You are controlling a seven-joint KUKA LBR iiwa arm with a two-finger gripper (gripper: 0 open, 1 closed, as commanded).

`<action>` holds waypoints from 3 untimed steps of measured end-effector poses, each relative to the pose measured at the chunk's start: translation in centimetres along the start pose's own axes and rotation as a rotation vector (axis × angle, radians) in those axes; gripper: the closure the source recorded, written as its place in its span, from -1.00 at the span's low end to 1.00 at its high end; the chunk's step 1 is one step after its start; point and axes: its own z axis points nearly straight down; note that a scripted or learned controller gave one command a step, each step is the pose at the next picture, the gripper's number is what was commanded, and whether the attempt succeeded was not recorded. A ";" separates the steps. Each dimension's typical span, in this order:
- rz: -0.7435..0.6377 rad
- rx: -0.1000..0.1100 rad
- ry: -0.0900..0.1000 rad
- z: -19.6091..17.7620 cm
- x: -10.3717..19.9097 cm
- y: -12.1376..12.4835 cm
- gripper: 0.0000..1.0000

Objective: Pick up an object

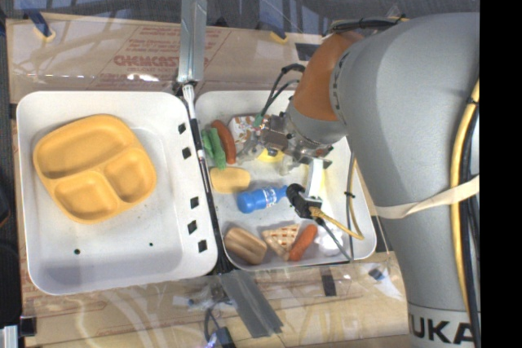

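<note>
Glossy white plastic bins (pixel 49 265), a matt yellow tray (pixel 94 167), seemingly plastic, smooth grey arm (pixel 412 118).

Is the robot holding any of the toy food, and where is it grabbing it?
It cannot be told. The tool is low in the right bin near the blue bottle, but the wrist hides its tip.

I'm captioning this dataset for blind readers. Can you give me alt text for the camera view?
A grey robot arm reaches from the right over the right white bin, which holds toy food, including a blue bottle, a green pod and a carrot. The left bin holds a yellow divided plate.
</note>
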 end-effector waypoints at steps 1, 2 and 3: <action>0.138 -0.005 -0.001 0.7 3.4 2.9 -1.00; 0.129 0.008 -0.005 0.2 3.5 2.7 1.00; 0.340 -0.005 0.001 -6.0 -4.0 -1.6 1.00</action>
